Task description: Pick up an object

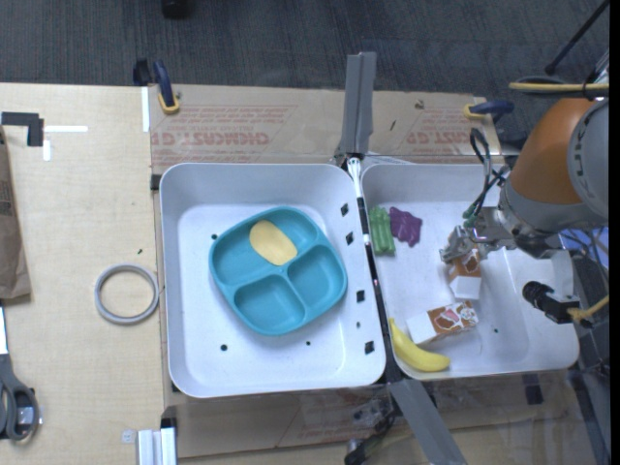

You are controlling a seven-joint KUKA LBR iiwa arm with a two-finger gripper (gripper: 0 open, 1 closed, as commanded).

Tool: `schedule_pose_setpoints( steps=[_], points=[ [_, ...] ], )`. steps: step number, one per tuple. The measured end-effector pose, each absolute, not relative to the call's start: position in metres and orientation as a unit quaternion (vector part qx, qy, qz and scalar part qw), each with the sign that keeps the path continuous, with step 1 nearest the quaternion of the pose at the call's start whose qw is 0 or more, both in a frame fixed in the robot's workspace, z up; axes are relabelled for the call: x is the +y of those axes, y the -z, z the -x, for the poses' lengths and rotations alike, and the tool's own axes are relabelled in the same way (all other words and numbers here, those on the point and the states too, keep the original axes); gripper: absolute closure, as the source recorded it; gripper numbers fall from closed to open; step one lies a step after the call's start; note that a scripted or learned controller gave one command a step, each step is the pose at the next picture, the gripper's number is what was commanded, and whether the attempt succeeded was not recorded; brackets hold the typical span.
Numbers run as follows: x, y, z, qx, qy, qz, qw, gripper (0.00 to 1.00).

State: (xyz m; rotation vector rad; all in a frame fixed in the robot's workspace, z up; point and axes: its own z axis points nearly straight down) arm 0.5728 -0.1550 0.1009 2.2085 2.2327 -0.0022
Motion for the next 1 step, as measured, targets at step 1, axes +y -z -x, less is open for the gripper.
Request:
schedule_pose_setpoints(
  steps=[1],
  points=[
    [-0.1075,-0.1906,-0.6503,0.699,0.0010,-0.715,0.001,1.00]
  ],
)
